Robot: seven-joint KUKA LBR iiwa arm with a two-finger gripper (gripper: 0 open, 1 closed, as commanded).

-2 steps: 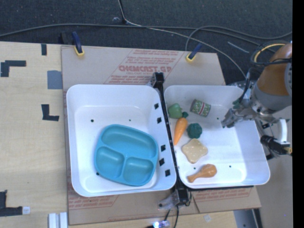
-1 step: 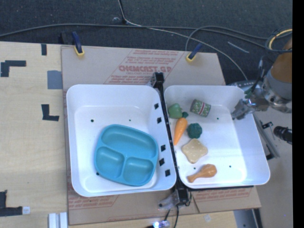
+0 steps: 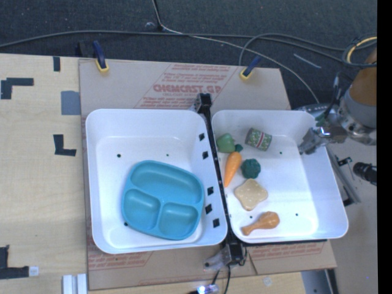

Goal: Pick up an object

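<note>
From my end the gripper (image 3: 311, 141) sits at the right bin's (image 3: 318, 188) upper right rim, and I can't tell how it's set. Inside that bin, all left of the gripper: a small can (image 3: 258, 139) with a green label I can't read, a green pepper (image 3: 225, 143), carrot (image 3: 231, 167), broccoli (image 3: 250, 168), a tan cracker (image 3: 251, 194) and a drumstick (image 3: 262, 222). The cardboard (image 3: 184, 87) behind reads "CHEMCAST GP" in red. A blue divided plate (image 3: 162, 199) lies in the left bin (image 3: 104, 164).
</note>
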